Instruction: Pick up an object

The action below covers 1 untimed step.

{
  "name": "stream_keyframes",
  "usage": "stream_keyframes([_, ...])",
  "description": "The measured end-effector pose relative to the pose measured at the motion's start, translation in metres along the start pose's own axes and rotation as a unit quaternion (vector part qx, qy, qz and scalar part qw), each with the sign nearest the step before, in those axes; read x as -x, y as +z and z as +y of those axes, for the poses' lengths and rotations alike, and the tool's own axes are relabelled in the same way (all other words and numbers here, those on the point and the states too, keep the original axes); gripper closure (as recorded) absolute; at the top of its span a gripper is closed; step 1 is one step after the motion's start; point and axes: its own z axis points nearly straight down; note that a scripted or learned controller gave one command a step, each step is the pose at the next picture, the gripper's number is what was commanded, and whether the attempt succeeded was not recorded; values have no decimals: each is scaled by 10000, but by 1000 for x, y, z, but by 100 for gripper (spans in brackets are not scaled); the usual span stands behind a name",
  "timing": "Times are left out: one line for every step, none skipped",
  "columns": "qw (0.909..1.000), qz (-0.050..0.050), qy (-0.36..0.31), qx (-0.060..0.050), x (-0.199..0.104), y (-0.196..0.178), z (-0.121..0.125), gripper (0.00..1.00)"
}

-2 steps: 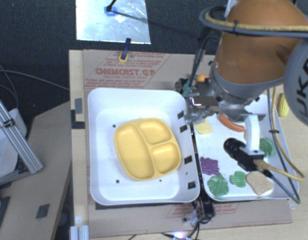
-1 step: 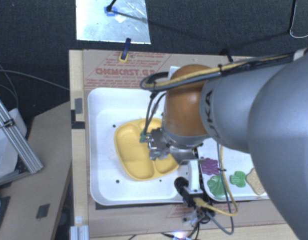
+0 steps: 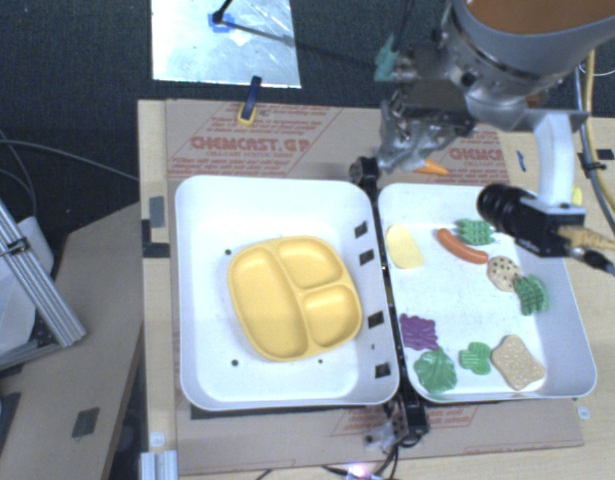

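Observation:
My gripper (image 3: 419,160) hangs raised over the back edge of the right bin (image 3: 577,353), near the divider between the bins. A small orange carrot-like piece (image 3: 435,168) sticks out to the right from between its fingertips, and the gripper is shut on it. Lying in the right bin are a pale yellow piece (image 3: 404,246), a red sausage (image 3: 460,246), a green leaf (image 3: 477,231), a speckled cookie (image 3: 502,271), purple grapes (image 3: 418,331), a lettuce leaf (image 3: 436,369) and a slice of toast (image 3: 517,361).
The left bin (image 3: 202,218) holds a yellow divided plate (image 3: 292,298). A black cylinder on a white bracket (image 3: 517,216) overhangs the right bin's back right. A blue and yellow tool (image 3: 250,101) lies on the cardboard behind the bins.

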Motion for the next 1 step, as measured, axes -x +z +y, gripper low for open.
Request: stream_keyframes([9998, -59, -19, -167, -59, 164, -5, 100])
